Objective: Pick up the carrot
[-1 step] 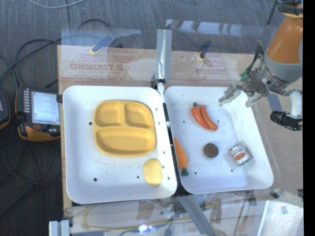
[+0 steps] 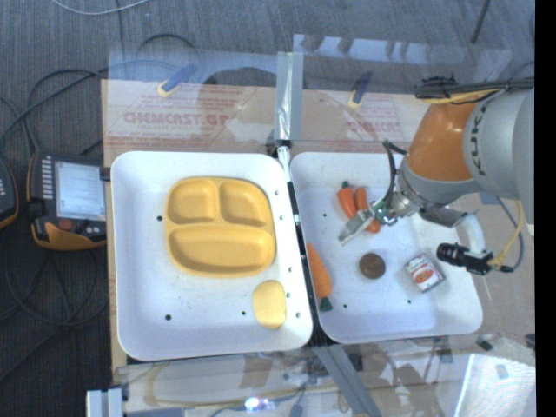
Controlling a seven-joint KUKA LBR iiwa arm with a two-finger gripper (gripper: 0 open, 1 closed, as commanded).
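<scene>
Camera view, looking down at a slant on both bins. Arm (image 2: 473, 146) is reaching in from the right and hanging over the right bin (image 2: 452, 320), w/ the pincer (image 2: 363, 224) low over the bin's upper middle. Its fingers (image 2: 352, 230) are standing slightly apart; nothing is sitting between them, so no grip is being held.

Task's thing: a pair of short carrots (image 2: 352, 200) is lying side by side in the upper part of the right bin, just above and left of the fingertips; the right-hand one looks to be running under the pincer body, touching or nearly so; cannot tell which. A second, long carrot (image 2: 319, 272) is lying along the left wall of the same bin, green stub toward the bottom, well apart from the pincer.

Step in hand, as judged: closing in on the short pair. To do it well, the pincer is needing to shift up-left so one carrot sits squarely between the fingers, across its narrow width, w/o the neighbour wedging in. Risk: fingertips landing beside the pair and closing on air.

Also in the right bin: brown puck (image 2: 372, 266) and small can (image 2: 423, 273). Left bin (image 2: 139, 320): yellow divided tray (image 2: 221, 226) and yellow lump (image 2: 269, 303).
</scene>
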